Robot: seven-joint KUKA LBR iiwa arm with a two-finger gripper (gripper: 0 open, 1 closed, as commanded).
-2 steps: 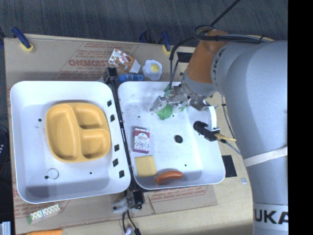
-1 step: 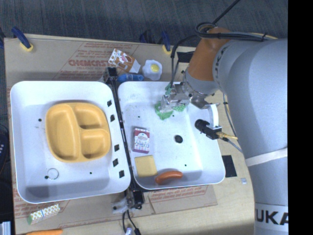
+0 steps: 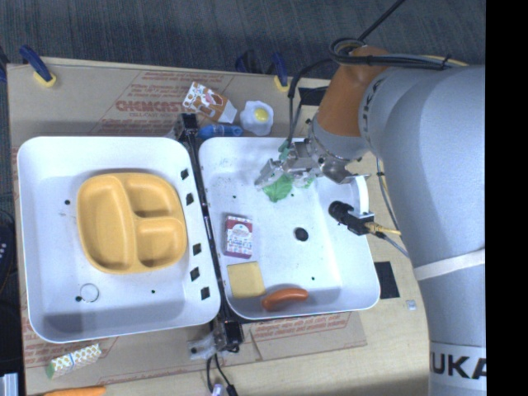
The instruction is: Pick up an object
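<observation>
My gripper (image 3: 283,172) hangs low over the upper middle of the right bin (image 3: 351,279), coming in from the right under the orange band of the arm. A crumpled green item (image 3: 279,190) lies right under its tip, touching or nearly touching it. Further down the same bin lie a red packet (image 3: 238,236), a flat yellow block (image 3: 246,279) and an orange-red sausage-shaped piece (image 3: 285,297) near the front wall.
The left bin (image 3: 41,304) holds a yellow divided tray (image 3: 132,219). Behind the bins sit a snack packet (image 3: 204,100), a blue item (image 3: 219,130) and a yellow-white item (image 3: 257,116). The arm's grey body (image 3: 429,163) covers the bench's right side.
</observation>
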